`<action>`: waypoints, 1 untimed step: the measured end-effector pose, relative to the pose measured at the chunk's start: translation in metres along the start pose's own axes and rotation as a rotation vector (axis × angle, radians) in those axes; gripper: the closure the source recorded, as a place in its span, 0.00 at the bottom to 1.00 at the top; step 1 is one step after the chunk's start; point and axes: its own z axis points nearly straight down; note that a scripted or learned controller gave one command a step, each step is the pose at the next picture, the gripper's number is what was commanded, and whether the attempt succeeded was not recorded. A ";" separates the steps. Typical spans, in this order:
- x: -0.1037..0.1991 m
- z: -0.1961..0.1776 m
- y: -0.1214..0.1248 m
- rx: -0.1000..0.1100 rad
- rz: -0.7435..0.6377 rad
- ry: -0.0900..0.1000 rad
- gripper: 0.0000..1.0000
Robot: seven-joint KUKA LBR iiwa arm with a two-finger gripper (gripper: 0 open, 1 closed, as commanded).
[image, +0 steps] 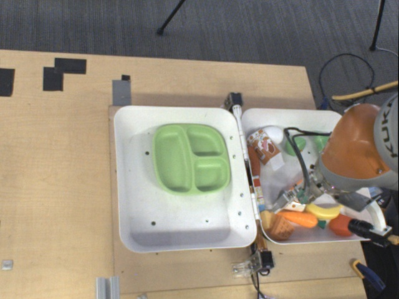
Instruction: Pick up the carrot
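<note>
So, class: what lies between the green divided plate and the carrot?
In the camera view, the green divided plate sits in the left bin; the carrot lies in the right bin. Between them run bare left-bin floor and the two bins' adjoining rims.

Below me I count two white bins side by side on one tabletop (56,185): the left bin (134,229) and the right bin (274,120). In the left one lies one green divided tray (190,159), with three compartments. In the right one I count one carrot (298,218), one yellow banana (324,211), one red-and-white packet (262,147), one brownish piece (280,229) beside the carrot, and one red-orange piece (340,225) near the banana. Some green things sit under my arm; their number I cannot tell.
</note>
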 end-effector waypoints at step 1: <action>0.008 -0.002 0.001 -0.001 -0.104 0.000 0.00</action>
